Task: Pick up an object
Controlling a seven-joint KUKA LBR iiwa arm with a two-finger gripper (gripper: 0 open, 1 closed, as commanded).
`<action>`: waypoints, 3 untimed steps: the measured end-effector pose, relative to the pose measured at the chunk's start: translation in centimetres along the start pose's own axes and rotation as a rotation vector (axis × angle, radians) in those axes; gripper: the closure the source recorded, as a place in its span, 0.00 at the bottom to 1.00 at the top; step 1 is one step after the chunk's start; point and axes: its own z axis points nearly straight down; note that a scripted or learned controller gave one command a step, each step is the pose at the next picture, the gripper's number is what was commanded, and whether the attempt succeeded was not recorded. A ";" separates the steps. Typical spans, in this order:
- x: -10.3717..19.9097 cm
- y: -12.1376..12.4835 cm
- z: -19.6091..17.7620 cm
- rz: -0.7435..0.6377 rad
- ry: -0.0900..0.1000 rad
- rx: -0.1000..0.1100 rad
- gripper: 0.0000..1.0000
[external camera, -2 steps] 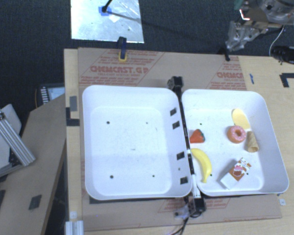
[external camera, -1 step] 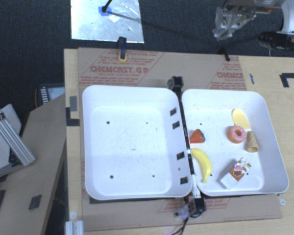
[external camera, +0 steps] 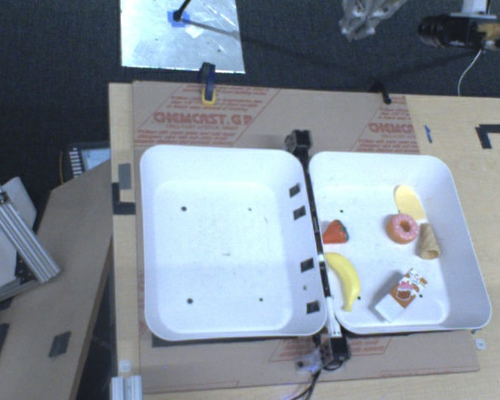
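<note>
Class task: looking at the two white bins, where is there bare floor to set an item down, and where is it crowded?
The left bin is bare wall to wall. In the right bin, free floor lies along the far wall; the banana, donut and carton crowd its near half.

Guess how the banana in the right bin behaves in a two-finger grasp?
The banana looks like a smooth toy, so probably stiff, light and somewhat slippery. Its curved, tapering body may pivot between the fingers. It lies flat beside the bin wall, so rolling seems unlikely, though access there looks tight.

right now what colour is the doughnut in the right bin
Pink, with a hole in the middle: the doughnut shows best in the camera view.
</note>
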 end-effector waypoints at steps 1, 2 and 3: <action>6.2 0.0 -0.5 0.000 0.000 0.005 1.00; 12.9 0.1 -0.3 -0.001 0.001 0.006 1.00; 16.2 0.1 7.9 0.002 -0.003 0.014 1.00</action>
